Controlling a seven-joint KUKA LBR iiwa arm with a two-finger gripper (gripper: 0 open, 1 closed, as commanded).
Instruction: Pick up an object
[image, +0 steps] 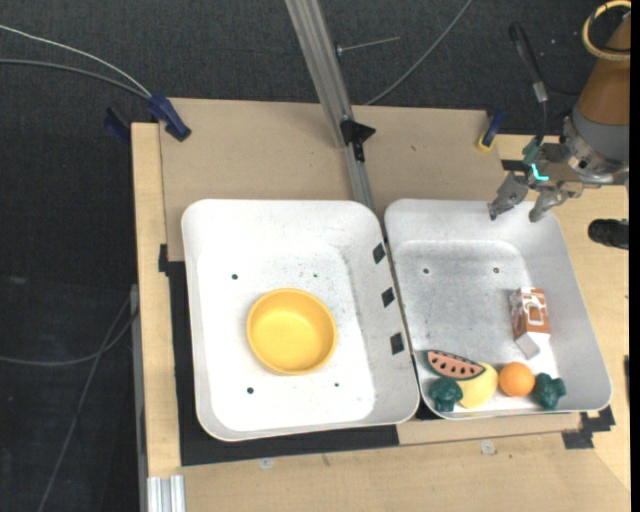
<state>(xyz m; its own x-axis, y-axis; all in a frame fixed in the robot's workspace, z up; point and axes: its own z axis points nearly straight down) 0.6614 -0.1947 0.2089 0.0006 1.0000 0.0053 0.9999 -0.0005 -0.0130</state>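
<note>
Arm poised over the right bin's far edge, nothing picked yet

The left bin holds a yellow bowl; the right bin keeps a small carton at its right side and, along its near edge, a watermelon slice, orange and two green pieces. The gripper hangs splayed and bare. The isolated carton looks the easiest target: descend squarely, fingers astride its narrow sides.
</note>
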